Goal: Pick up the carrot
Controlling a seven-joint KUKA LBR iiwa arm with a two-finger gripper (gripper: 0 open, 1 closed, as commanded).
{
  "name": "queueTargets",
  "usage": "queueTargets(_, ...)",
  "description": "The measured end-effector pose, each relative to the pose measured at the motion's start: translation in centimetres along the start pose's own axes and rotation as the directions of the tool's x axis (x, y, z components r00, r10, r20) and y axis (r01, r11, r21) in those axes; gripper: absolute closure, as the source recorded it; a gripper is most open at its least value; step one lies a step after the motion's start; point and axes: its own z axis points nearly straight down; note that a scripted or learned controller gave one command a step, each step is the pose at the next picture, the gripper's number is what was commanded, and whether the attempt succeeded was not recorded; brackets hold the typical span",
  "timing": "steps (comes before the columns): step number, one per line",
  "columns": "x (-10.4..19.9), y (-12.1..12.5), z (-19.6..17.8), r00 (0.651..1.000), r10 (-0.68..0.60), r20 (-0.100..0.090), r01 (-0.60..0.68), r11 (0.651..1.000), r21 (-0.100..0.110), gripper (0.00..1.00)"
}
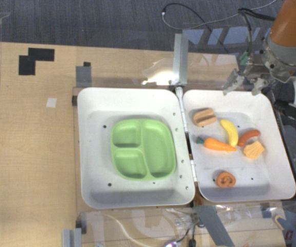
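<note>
The carrot (pixel 219 144) is a smooth, glossy orange cone with a small green stub at its blunt end, lying flat on the floor of the right bin (pixel 276 181) with its point toward the bin's right wall; it looks like moulded plastic; just above the carrot, touching or nearly touching it, lies a curved yellow banana (pixel 229 131), equally smooth; beyond the banana from the carrot sits a tan and brown hot-dog bun (pixel 205 117); off the carrot's tip lie a reddish sausage (pixel 248 136) and a blocky, pale orange wedge (pixel 254 150), the two close together; below the carrot, apart from it, rests a brown ring-shaped pretzel (pixel 225 179); the left bin (pixel 93 184), on the far side of the carrot's green end, holds a matte green divided plate (pixel 143 149) with three compartments; the gripper (pixel 244 83) hangs well above the carrot at the right bin's far rim, its fingers spread apart with nothing between them; the orange-banded arm (pixel 291 19) is cut off by the frame's upper right corner.
</note>
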Motion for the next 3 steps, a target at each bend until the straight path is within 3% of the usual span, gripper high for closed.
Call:
queueTargets(1,3.3,-3.5,9.5,0.911,-0.411,0.000,0.411,0.911,0.000,0.00)
queueTargets(2,-0.5,-9.1,17.8,0.902,-0.432,-0.001,0.432,0.902,0.001,0.00)
queueTargets(3,-0.4,-8.9,16.6,0.902,-0.431,0.002,0.431,0.902,-0.006,1.00)
